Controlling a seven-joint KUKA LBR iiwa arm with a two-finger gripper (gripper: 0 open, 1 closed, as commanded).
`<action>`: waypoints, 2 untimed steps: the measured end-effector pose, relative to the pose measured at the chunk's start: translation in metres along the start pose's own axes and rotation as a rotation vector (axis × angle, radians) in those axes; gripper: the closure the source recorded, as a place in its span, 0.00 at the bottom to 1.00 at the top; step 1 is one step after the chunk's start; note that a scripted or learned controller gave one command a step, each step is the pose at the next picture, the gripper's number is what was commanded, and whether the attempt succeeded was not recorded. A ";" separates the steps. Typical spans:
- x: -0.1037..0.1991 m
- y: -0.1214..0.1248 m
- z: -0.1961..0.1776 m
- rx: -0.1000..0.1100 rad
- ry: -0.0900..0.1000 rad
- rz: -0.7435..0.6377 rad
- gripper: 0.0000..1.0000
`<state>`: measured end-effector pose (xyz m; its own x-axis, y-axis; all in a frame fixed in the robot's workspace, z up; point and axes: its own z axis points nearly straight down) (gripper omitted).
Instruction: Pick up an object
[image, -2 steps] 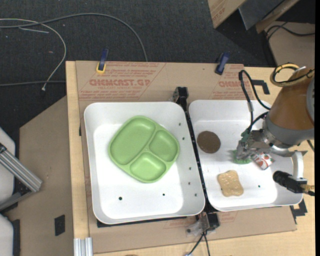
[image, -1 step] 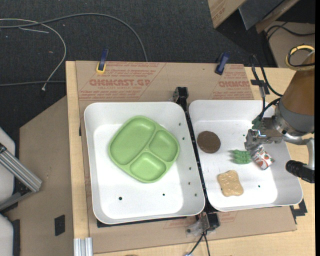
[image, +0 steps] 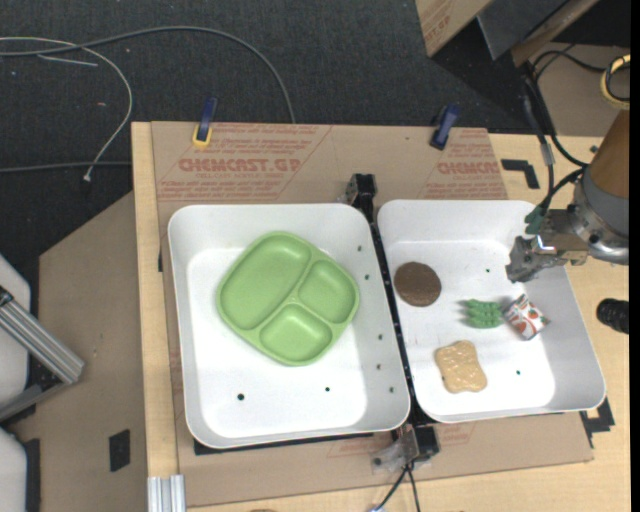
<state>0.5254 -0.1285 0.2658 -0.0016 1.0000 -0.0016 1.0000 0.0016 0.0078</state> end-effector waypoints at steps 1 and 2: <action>0.063 -0.005 0.003 0.010 0.005 -0.005 1.00; 0.118 -0.020 0.005 0.012 0.005 -0.004 1.00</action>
